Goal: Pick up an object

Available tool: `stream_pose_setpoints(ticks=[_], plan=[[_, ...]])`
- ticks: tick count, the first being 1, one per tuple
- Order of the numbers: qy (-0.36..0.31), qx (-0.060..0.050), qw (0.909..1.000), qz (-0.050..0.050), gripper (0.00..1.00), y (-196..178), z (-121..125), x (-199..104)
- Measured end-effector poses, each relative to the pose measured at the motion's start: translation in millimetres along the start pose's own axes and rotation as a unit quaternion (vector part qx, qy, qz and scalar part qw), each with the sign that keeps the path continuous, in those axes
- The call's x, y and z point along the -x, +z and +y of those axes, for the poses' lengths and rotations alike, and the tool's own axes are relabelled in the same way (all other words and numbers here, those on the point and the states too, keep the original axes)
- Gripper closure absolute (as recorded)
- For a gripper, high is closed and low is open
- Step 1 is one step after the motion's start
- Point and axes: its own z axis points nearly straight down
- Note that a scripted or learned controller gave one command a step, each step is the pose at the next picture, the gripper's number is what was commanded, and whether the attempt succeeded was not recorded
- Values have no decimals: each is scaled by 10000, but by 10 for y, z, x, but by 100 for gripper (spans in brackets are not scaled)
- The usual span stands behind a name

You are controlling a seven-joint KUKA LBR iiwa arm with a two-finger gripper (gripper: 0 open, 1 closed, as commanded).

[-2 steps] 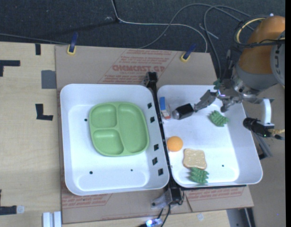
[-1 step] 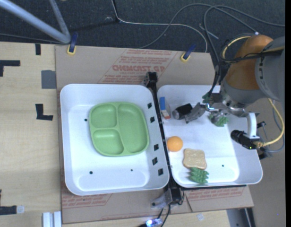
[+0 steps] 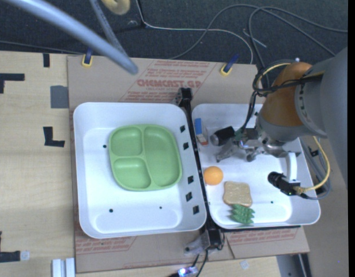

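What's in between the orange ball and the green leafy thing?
The slice of toy bread lies between the orange ball and the green leafy thing, in the camera view looking down on the right bin.

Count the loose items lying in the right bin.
3 in plain sight: orange ball near the divider, bread slice beside it, green toy below the bread. The arm may hide others.

light even and soft, from overhead. white bins (image 3: 85, 172) bright, near washed out at the rims. faint shadows under my arm (image 3: 316, 108). grey bar (image 3: 62, 22) top left blurred, out of focus. whole frame slightly soft, grainy.
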Motion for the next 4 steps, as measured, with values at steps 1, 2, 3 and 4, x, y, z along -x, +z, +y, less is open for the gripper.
stream_pose_setpoints(ticks=[1, 2, 3, 4], plan=[[-1, 31, 10000, -11, 0, 128, 3, -3], [-3, 46, 10000, -20, 100, 16, 10, -1], [1, 48, 10000, -6, 100, -598, 36, 37], [0, 48, 10000, -7, 100, -1029, -5, 40]])
